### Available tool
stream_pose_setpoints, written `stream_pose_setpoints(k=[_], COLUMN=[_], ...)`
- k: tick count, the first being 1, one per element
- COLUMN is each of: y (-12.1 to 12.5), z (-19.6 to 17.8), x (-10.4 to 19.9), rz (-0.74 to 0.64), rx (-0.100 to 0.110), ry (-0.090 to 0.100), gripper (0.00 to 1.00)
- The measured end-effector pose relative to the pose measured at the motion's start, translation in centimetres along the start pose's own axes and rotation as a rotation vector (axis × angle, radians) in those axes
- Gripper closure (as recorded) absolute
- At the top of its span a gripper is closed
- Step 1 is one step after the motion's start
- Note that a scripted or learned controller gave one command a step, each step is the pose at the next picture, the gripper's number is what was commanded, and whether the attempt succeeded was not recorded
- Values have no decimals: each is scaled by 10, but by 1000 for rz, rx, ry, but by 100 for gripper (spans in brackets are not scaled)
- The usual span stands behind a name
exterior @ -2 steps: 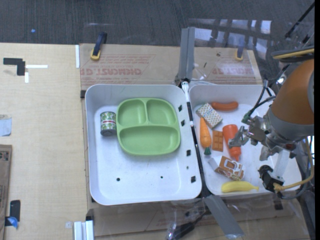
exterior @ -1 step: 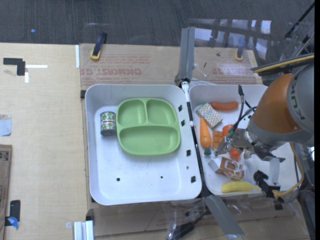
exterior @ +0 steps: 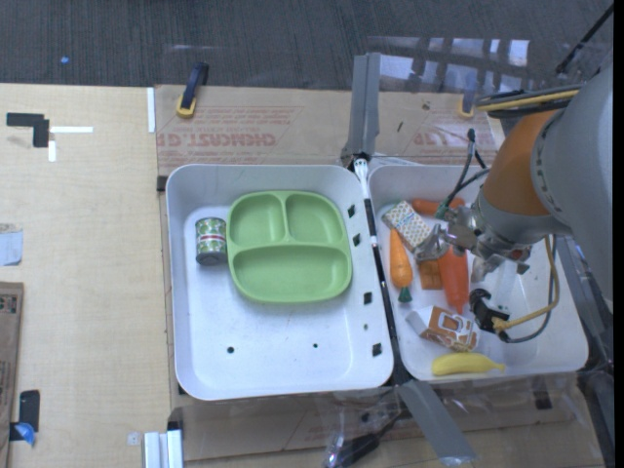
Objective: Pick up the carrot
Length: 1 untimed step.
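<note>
The carrot (exterior: 400, 258) lies in the right bin (exterior: 546, 359) against its left wall. The gripper (exterior: 436, 243) hangs just beside it, perhaps lining up; I cannot tell its state.

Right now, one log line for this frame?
arm: over right bin | pincer: beside carrot | carrot: lying in right bin | left bin: green plate, can

Carrot (exterior: 400, 258) hemmed: wall, packet (exterior: 409, 224).

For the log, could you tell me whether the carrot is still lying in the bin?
Yes: the carrot lies flat in the right bin, near its left wall, beside the gripper.
</note>
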<state>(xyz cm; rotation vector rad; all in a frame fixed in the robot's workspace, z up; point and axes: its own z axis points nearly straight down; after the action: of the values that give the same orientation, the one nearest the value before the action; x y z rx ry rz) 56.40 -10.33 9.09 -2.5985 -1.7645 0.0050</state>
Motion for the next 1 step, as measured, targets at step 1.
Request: stream_pose_setpoints(k=[1], y=[2], z=[-13], x=[0], rz=[-2], rx=[-5], ry=[1], gripper=[100])
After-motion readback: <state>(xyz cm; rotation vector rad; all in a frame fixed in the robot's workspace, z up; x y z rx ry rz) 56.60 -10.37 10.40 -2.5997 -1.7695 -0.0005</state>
